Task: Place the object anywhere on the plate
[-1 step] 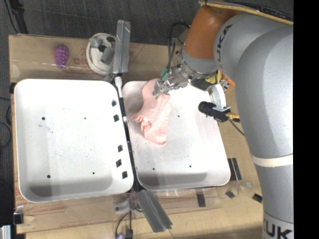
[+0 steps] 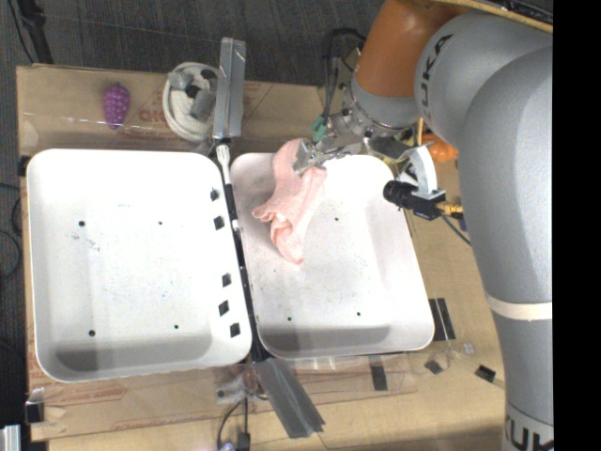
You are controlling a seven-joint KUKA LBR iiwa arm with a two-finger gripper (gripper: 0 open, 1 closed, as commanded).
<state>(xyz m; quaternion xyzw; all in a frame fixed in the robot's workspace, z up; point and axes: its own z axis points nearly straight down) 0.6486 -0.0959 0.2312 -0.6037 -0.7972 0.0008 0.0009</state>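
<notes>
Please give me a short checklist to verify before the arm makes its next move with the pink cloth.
1. Crumpled pink cloth between the fingers of the gripper: ok, its upper end is pinched.
2. Cloth lifted clear of the right white bin: cannot tell, the lower end may touch the floor.
3. Plate target located: not ok, none identified.
4. Left white bin available as a drop area: ok.
5. Purple grape-like toy away from the path: ok, it lies outside the bins.

End effector [image 2: 315, 154]: fingertips overlap the upper end of the pink cloth [image 2: 292, 201]; whether they clamp it is too small to tell. Arm [image 2: 488, 158], right of the end effector, cut off by top and bottom edges, hiding the desk [image 2: 141, 106] beneath.
</notes>
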